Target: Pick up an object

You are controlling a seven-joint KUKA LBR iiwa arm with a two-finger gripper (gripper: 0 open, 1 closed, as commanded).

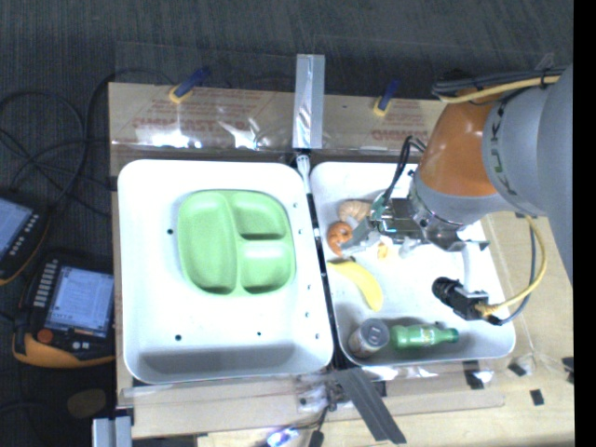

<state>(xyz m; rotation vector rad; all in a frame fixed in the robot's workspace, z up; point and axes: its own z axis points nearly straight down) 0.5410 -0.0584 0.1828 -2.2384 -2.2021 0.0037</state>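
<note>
nearest my camera, along the bottom wall of the right bin (pixel 503 338), i see a green bottle (pixel 424 335) lying on its side with a metal can (pixel 371 336) just beside its left end. a little further up lies a banana (pixel 361 281), on a slant near the divider between the bins. above it sits an orange-red round fruit (pixel 339 236), and just behind that a tan, lumpy object (pixel 353 210) i can't identify.

my pincer (pixel 384 231) hangs low over this upper left part of the right bin, just right of the round fruit and above the banana's top end. the wrist hardware covers the tips, so i cannot tell how far apart they stand, and i see nothing between them.

the left bin (pixel 149 194) carries a green divided tray (pixel 236 240), well apart from the arm (pixel 484 156). the worktop (pixel 130 119) behind has taped plastic sheet.

i judge this as the approach step, with no grasp yet. the round fruit looks the likeliest target. the next move calls for centring over it, going down square, and closing without nudging it against the bin wall or the banana.
</note>
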